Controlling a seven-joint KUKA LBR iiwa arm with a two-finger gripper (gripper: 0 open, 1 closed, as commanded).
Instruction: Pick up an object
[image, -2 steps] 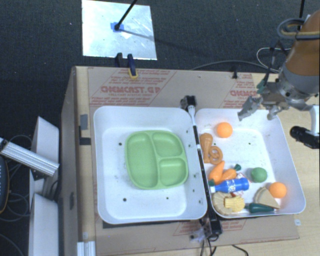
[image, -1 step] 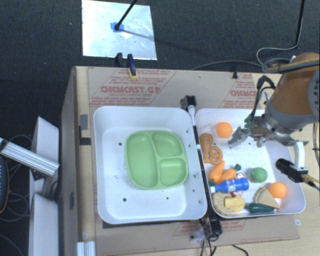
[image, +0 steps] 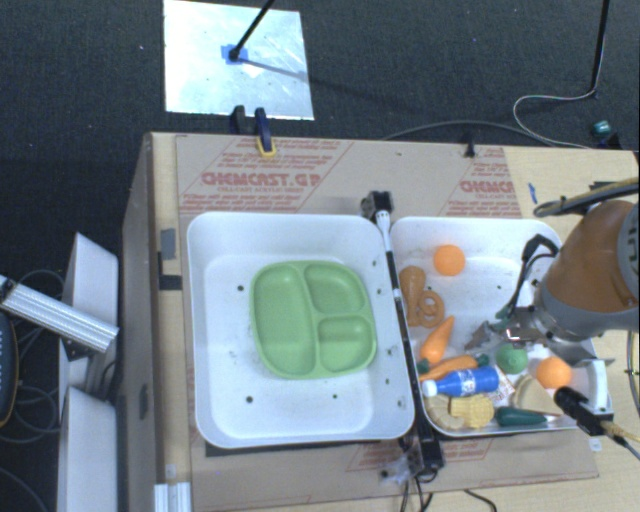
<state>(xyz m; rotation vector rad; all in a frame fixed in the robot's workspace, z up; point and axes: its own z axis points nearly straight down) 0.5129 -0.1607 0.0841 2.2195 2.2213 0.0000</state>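
Observation:
The right white bin (image: 480, 232) holds several toys. An orange ball (image: 449, 260) lies at the back, with a tan pretzel-shaped piece (image: 420, 298) to its left. Two carrots (image: 437, 340) lie near the bin's left wall. In front of them is a blue and white bottle (image: 463, 382), and a yellow corn piece (image: 470, 409) sits at the front edge. My gripper (image: 506, 336) hangs low over the middle of this bin. A green ball (image: 514, 358) lies directly below it and an orange fruit (image: 553, 373) just to its right. A dark green piece (image: 522, 417) rests at the front.
The left white bin (image: 225, 250) holds a green divided plate (image: 313, 318). My grey and orange arm (image: 598, 265) covers the right bin's right side. A black divider clamp (image: 378, 206) stands between the bins at the back.

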